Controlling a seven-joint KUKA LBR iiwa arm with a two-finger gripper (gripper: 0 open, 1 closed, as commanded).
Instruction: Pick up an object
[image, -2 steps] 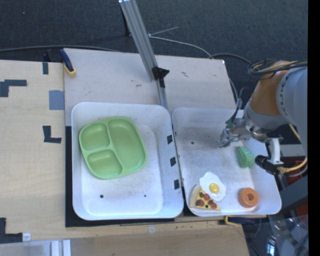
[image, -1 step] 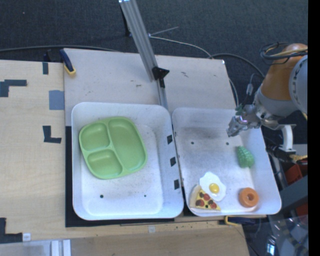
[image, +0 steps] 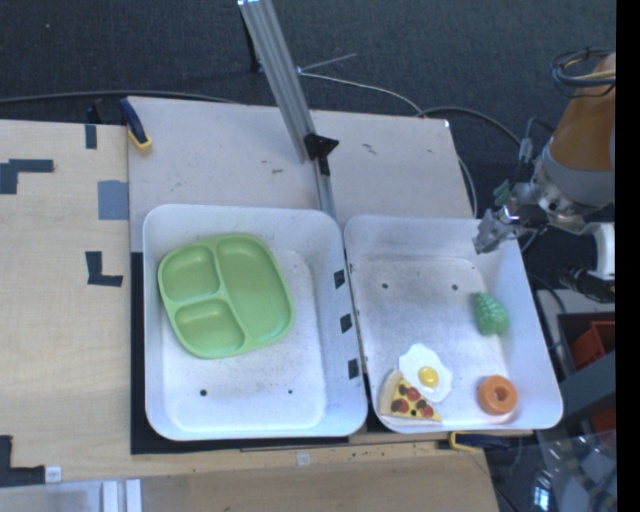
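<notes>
**Hovering at the right bin's far corner**

I am reaching in from the right, and my gripper is hanging over the upper right corner of the right bin, just at its rim. I cannot tell how it is set; it is too small and blurred from up here, and I see nothing carried under it.

The things to pick are all lying in the right bin, toward its near side. A green knobbly toy is sitting by the right wall, nearest to my gripper but apart from it. A fried egg is lying lower down, touching a pizza slice in the near left corner. An orange doughnut is resting near the near right corner, just beside the egg.

In the left bin a green divided plate is lying flat, tilted a little askew.
</notes>
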